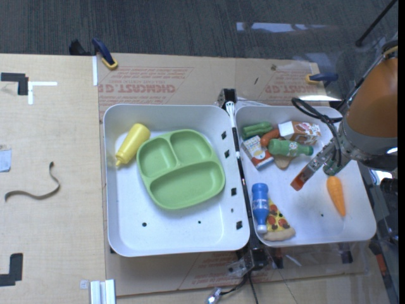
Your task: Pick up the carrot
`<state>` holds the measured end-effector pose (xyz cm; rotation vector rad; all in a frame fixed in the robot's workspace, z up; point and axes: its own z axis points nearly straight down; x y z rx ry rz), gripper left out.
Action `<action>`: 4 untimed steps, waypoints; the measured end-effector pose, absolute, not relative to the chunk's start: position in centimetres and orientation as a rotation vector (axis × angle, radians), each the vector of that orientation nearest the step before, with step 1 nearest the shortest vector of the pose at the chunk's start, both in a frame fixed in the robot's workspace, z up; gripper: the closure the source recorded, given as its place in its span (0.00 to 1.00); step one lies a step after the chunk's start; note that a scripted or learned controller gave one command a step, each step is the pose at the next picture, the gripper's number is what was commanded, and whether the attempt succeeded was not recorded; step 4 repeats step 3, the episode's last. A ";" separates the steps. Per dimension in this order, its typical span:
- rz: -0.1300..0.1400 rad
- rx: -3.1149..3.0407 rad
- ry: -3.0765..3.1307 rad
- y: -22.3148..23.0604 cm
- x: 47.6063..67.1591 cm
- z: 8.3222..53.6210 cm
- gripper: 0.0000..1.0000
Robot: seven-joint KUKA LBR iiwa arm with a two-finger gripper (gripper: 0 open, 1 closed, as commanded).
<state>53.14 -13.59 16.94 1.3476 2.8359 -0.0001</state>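
Carrot (336,195) loose on the right bin (316,230) floor, lower right of frame, just right of and below the claw (302,178). Claw's grip impossible to tell. Pale wood tabletop (50,233) at left, dark carpet (190,11) across the top.

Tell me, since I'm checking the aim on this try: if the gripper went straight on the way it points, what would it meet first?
The gripper points down-left, away from the carrot lying to its right. Straight on, it would probably meet the bare floor of the right bin, short of the blue bottle; depth is hard to judge from above.
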 end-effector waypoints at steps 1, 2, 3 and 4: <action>0.000 1.348 2.836 -13.6 53.1 16.9 0.00; 0.001 1.178 2.910 -21.1 51.9 10.3 0.00; 0.003 1.176 2.908 -21.1 52.1 11.3 1.00; 0.003 1.176 2.908 -21.1 52.1 11.3 1.00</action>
